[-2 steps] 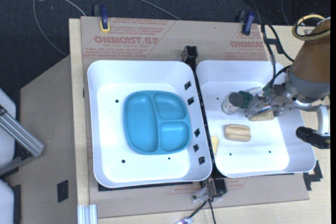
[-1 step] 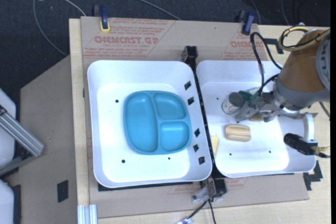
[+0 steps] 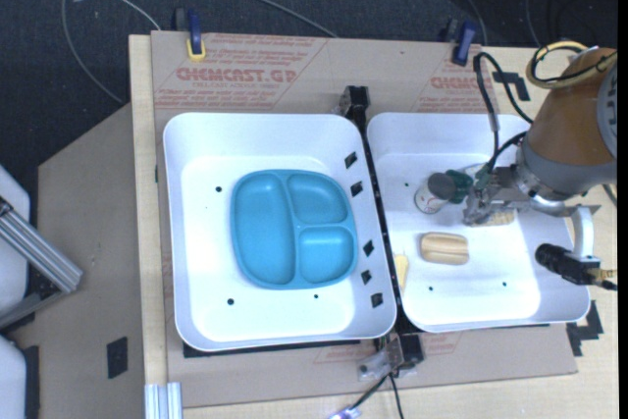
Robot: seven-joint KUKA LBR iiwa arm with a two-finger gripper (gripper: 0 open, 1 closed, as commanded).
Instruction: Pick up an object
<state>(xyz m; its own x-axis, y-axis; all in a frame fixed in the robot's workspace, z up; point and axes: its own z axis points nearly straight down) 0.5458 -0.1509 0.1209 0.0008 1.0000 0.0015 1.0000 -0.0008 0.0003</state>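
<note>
The pincer (image 3: 478, 201) is low in the right bin (image 3: 510, 304), reaching in from the right, and whether it is clenched or released cannot be told. Just left of it lie a dark green object (image 3: 454, 183) and a small round pale thing (image 3: 428, 201), while a tan bun (image 3: 444, 248) lies nearer, apart from it. A blue tray (image 3: 292, 229) sits in the left bin (image 3: 201, 201).

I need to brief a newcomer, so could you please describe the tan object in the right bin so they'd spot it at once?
Start at the right bin, where the arm reaches in. Toward its front, below the claw, lies a small tan bun-like block. It is the bin's only pale brown, oblong thing; its neighbours by the claw are a dark green piece and a small round whitish one.
</note>
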